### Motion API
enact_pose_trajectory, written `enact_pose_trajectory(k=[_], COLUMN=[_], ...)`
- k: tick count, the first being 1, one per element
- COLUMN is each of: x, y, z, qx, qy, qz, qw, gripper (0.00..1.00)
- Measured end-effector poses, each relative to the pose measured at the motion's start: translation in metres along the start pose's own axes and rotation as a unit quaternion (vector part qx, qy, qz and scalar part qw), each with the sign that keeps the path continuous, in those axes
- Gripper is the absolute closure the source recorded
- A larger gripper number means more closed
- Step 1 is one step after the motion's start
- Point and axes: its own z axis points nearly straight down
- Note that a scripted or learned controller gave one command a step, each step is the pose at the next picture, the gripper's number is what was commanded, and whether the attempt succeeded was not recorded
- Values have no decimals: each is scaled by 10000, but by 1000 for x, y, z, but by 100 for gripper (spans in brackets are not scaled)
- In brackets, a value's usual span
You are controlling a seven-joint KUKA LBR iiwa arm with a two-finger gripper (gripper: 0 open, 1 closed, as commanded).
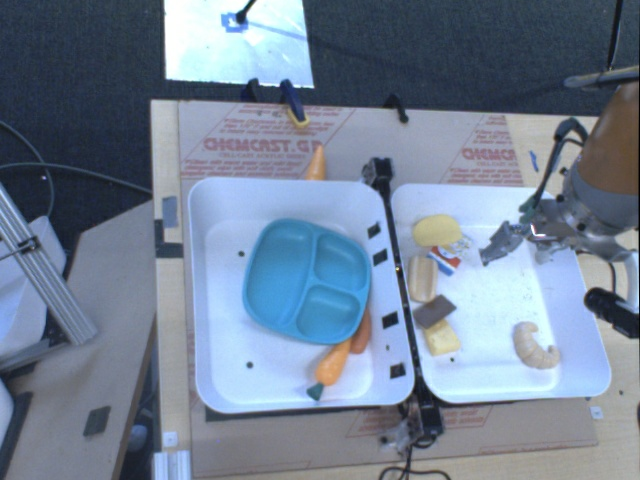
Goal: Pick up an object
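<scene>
Overhead, end effector [497,245] above right bin [575,368], grip state unclear, yellow lemon [437,230] just beside it

Bins [225,298] white. Divided plate [305,280] light blue. Carrot [333,361] orange, green tip. Right bin: lemon-like piece [436,230] yellow, cheese-like block [442,339] pale yellow, croissant-like piece [534,346] tan, small slab [434,311] dark brown. Cardboard sheet [260,143] tan — red lettering. Arm [610,158] grey, orange band.

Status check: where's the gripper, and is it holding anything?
Gripper over right bin, fingers bare. Nearest: yellow lemon-shaped piece, small packet. Nothing between.
</scene>
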Motion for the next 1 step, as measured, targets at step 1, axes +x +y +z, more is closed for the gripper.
enact_pose_trajectory(k=[1], x=[-31], y=[-57], z=[-56], qx=[-18], qy=[-11], qz=[33], qw=[10000], gripper=[0])
